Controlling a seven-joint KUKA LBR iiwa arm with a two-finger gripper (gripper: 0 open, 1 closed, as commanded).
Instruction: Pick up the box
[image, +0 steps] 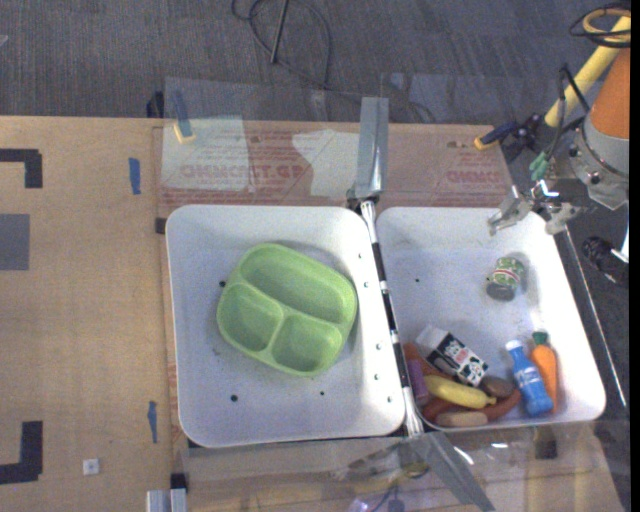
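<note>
Pile of toy food along near edge of right bin (585, 330); box (452, 355) (black-and-white carton) on its far-left side, tilted, touching banana (455, 392). Hand (525, 205) over bin's far rim, well apart from box; grip state cannot tell. Best approach: descend straight over box, fingers across its narrow sides, avoiding banana.

White bins (200, 250); lime-green tray (287, 309); box (452, 355) white with black cow-like patches; blue bottle (527, 378), white label; orange carrot (545, 366), green top; yellow banana (455, 391); small can (507, 277), green-white, possibly striped.
</note>
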